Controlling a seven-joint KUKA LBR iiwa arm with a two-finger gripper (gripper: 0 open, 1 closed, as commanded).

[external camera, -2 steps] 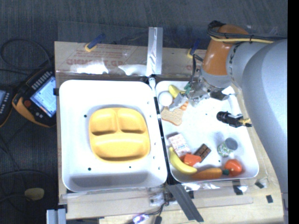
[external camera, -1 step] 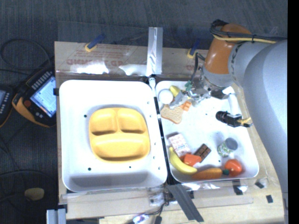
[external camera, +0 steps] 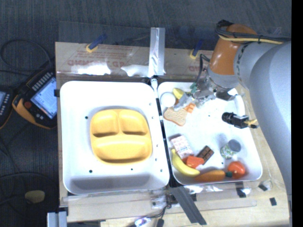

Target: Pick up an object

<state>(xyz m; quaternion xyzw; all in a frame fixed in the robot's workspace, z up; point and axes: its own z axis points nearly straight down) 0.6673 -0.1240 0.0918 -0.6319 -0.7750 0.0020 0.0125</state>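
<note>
Here I am over the right bin [external camera: 255, 143], my arm [external camera: 270, 84] coming in from the right, the orange band [external camera: 226, 56] up by the far edge, and my gripper [external camera: 197, 96] down in the far left part of that bin. Am I clenched or released? I can't tell, the view there is too small and cluttered, and I can't make out anything caught in my grip. Just nearer and to my left lies the toast [external camera: 175, 116], flat on the bin floor, close to the left wall. Between it and me sits a small orange bit [external camera: 190, 108]. To my left there's a yellow piece [external camera: 178, 93], and beside it a white ring [external camera: 166, 99] against the wall. The near end is crowded: a pink box [external camera: 181, 144], then the banana [external camera: 182, 165] curving into the near left corner, a red piece [external camera: 194, 161] touching it, and a brown bar [external camera: 205, 152] just right of that. A carrot [external camera: 209, 176] lies along the near wall, with a tomato [external camera: 237, 168] at its right end and a can [external camera: 230, 149] just beyond the tomato. All of those are well apart from me. Over in the left bin [external camera: 71, 141] rests a yellow tray [external camera: 121, 134], two small compartments far, one wide one near.
</note>
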